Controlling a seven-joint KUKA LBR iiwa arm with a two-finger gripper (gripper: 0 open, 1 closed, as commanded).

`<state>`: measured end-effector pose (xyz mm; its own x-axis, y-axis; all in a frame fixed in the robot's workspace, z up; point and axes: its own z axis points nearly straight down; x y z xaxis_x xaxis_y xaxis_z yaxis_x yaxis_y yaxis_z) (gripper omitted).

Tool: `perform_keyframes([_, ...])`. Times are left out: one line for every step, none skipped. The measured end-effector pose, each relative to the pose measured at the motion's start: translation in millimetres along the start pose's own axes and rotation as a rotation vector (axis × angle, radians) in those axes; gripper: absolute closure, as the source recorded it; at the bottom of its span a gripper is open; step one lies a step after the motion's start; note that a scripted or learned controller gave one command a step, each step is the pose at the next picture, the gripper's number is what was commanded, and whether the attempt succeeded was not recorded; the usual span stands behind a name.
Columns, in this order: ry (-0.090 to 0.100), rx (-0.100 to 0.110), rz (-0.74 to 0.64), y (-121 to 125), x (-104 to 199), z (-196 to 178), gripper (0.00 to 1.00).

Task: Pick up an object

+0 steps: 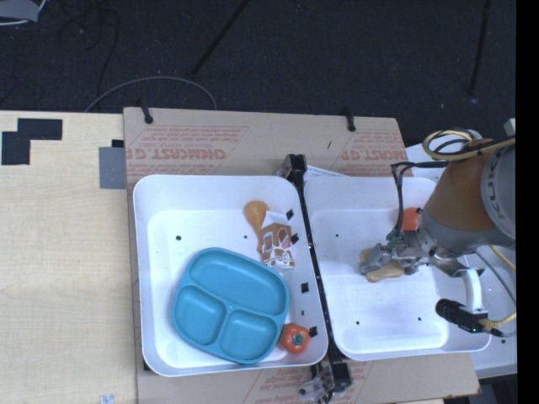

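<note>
Grasp step in hand: pincer (394, 251) low in right bin (370, 343), centre-right of frame, touching tan object (381, 269). Grip state: cannot tell. Next move calls for firm closure, then straight lift.

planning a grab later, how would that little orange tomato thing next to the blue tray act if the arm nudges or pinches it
The tomato-like toy looks round, so it would probably roll if pushed, though the blue divided tray and the left bin's wall close beside it may stop it. Its surface looks smooth and glossy, so a pinch might slip off. Being small, it is likely light.
</note>
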<state>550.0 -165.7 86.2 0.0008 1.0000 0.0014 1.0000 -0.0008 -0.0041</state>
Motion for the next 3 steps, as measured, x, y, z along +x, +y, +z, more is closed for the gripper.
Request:
perform_keyframes([0.000, 0.001, 0.002, 0, -1, -11, 1.00])
perform_keyframes([-0.002, -0.006, -0.002, 4, -5, -73, 1.00])
perform_keyframes([-0.002, -0.006, -0.002, -5, -2, -130, 1.00])
